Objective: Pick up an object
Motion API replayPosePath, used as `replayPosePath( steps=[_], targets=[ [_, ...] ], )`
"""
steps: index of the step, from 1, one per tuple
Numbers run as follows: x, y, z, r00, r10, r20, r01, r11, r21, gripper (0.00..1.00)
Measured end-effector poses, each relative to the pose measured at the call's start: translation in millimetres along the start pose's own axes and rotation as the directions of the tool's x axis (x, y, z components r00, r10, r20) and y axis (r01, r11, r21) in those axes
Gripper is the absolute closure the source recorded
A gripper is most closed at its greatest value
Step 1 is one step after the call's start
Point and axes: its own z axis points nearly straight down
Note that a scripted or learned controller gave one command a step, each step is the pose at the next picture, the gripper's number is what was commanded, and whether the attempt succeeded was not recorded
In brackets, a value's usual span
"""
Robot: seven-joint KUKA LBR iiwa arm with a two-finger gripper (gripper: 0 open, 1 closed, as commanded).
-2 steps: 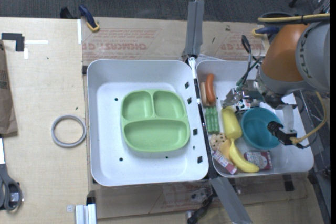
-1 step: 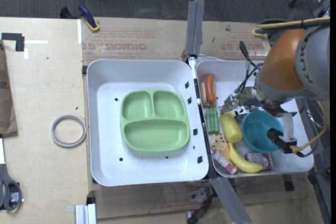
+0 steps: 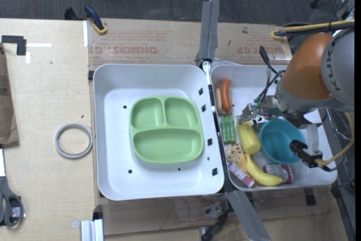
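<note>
The right bin (image 3: 248, 71) holds a pile of toy items: an orange hot dog (image 3: 225, 95), a green ridged piece (image 3: 227, 129), a yellow pear-like fruit (image 3: 249, 139), a banana (image 3: 260, 172), a blue bowl (image 3: 278, 140), a speckled cookie (image 3: 233, 151) and a pink packet (image 3: 280, 171). My gripper (image 3: 251, 114) hangs low in this bin, just above the yellow fruit and beside the blue bowl's left rim. The grey wrist with its orange band (image 3: 306, 67) covers the bin's far right part. Nothing visibly sits in the gripper.
The left bin (image 3: 107, 121) carries a green divided plate (image 3: 166, 129). A grey tape ring (image 3: 74, 140) lies on the bench to the left, with scissors (image 3: 10, 207) at the lower left corner. A metal divider post (image 3: 208, 31) stands between the bins at the back.
</note>
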Motion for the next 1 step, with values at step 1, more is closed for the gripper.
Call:
replayPosePath(
  steps=[1],
  targets=[
    [13.6,-19.5,-6.4,0.994,-0.106,0.008,0.107,0.994,-0.032,0.00]
  ],
)
